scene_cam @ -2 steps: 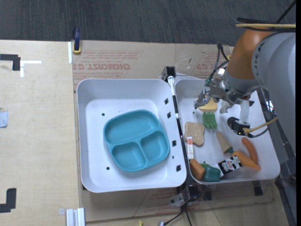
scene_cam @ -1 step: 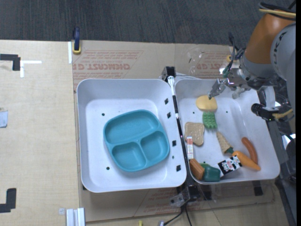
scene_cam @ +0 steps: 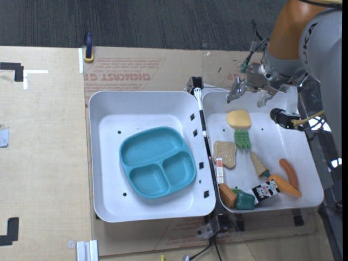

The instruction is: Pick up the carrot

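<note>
Carrot (scene_cam: 284,184) lies at the near right corner of the right bin (scene_cam: 304,145), orange and tapered, just beside a reddish sausage (scene_cam: 288,170) and touching a black-and-white block (scene_cam: 265,190), and nothing has hold of it yet. Gripper (scene_cam: 252,93) hangs over the bin's far edge, well apart from the target, fingers (scene_cam: 235,93) spread wide with nothing between them, so by my read this is the approach stage. Next move calls for a swing toward the near right corner, lining the fingers across the carrot's narrow width, clear of the sausage, before coming down.
</note>
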Tool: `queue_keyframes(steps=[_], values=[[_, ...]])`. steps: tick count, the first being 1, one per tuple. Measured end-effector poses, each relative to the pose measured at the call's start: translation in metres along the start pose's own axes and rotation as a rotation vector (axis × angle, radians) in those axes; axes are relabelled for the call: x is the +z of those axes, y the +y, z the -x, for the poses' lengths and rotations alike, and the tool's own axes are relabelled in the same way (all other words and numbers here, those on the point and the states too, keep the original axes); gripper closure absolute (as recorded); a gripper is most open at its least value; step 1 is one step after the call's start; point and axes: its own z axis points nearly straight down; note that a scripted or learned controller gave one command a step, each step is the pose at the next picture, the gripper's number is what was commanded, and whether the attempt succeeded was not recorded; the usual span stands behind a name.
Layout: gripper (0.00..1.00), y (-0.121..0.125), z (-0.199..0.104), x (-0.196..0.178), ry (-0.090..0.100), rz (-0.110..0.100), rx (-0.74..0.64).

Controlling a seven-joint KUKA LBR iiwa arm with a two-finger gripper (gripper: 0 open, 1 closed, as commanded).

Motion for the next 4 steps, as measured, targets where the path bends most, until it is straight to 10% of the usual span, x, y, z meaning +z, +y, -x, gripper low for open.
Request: queue_keyframes(steps=[1, 2, 3, 4], values=[[0.00, -0.019, 0.027, 0.100, 0.001, -0.003, 0.051], [0.00, -0.097, -0.053, 0.000, 0.001, -0.005, 0.149], [0.00, -0.128, -0.031, 0.001, 0.001, -0.007, 0.285], [0.00, -0.054, -0.025, 0.001, -0.001, -0.003, 0.048]])
